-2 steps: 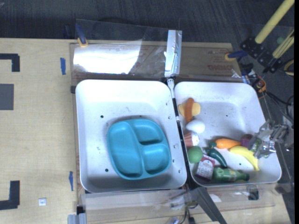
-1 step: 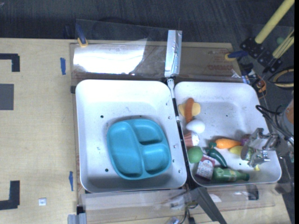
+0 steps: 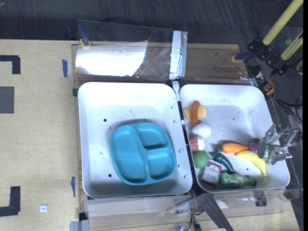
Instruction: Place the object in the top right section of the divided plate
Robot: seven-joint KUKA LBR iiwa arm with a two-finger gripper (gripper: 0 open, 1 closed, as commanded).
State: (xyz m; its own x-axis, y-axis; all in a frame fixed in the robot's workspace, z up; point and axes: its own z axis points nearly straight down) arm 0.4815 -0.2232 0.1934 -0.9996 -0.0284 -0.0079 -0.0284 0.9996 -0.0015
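My pincer [image 3: 279, 146] sits at the right bin's [image 3: 240, 97] three o'clock edge; I cannot tell its state. The toys lie in that bin: banana [image 3: 252, 161] and carrot [image 3: 234, 148] at nine o'clock of my pincer. The plate [image 3: 143, 152] rests in the left bin [image 3: 96, 109].

A single fixed camera sits above the pale wooden bench [image 3: 33, 143] and looks down on it at a slight slant, so the far edge of the scene lies at the top of the frame, where dark grey carpeted floor [image 3: 144, 4] shows beyond the bench. The view stands far enough back to take in both shallow white plastic bins whole: the left bin [image 3: 96, 105] sits near the frame's centre, the right bin [image 3: 231, 105] just beside it toward the right edge. The bench's left stretch fills the frame's left third.
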